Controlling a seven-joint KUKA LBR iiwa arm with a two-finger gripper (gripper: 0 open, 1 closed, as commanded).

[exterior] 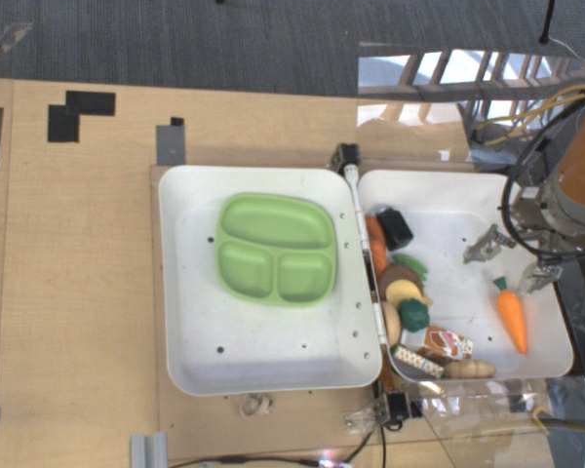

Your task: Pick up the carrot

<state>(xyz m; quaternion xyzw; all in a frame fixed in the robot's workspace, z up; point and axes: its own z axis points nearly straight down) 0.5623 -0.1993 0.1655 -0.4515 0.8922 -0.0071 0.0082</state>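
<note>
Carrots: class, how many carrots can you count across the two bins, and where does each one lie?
2. One carrot lies alone at the right bin's right side, just below the hand. A second carrot lies along that bin's left wall, above the toy pile. The pile may hide others.

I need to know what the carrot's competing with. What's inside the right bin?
The right bin holds the carrot alone near the gripper, and a toy food pile along its left wall. What lies beneath that pile is covered.
</note>
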